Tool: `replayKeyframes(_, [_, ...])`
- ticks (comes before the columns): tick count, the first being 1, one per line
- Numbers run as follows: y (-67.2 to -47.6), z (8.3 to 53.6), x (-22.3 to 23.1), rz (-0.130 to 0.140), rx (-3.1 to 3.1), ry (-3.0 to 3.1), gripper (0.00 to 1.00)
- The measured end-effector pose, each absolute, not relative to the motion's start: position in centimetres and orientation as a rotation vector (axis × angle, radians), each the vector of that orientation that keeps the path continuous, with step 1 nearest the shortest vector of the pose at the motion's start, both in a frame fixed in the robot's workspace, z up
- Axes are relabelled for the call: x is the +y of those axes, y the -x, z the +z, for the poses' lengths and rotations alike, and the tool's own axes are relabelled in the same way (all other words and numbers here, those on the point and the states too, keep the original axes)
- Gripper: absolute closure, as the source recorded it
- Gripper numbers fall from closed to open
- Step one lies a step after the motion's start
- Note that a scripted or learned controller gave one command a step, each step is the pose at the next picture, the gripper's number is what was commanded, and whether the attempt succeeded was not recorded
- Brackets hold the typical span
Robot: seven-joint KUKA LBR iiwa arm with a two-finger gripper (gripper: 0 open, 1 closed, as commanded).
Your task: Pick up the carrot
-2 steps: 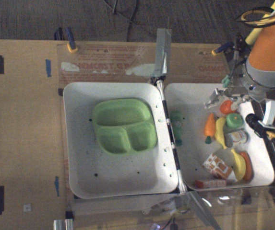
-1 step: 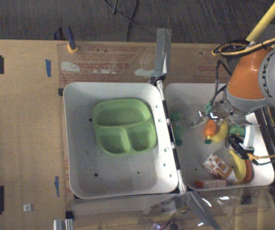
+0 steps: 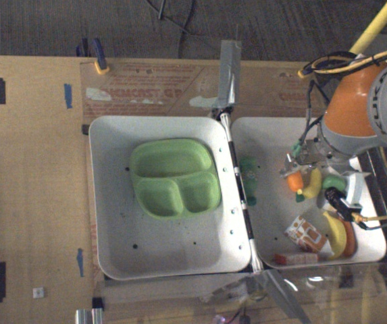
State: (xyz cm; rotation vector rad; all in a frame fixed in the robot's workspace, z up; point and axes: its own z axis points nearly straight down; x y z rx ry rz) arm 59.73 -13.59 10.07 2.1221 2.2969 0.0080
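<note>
The arm reaches in from the right edge of the bench and hangs over the right bin, its tool low over that bin's far right part. Whether the tool is open or closed, I cannot tell, since the wrist hides it from above. The carrot, a short orange piece, lies in the right bin directly below the tool, touching a small yellow item on its right. Nearer the bin's front right corner lie a banana, a patterned packet and a flat red item. A dark green thing lies along the bin's left wall. In the left bin sits a green divided tray, toward the far side
</note>
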Motion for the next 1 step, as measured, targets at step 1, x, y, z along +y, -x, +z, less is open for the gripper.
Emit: replayKeyframes(1, [-62.15,18.52,-6.64,0.001,2.225,-2.216,1.00])
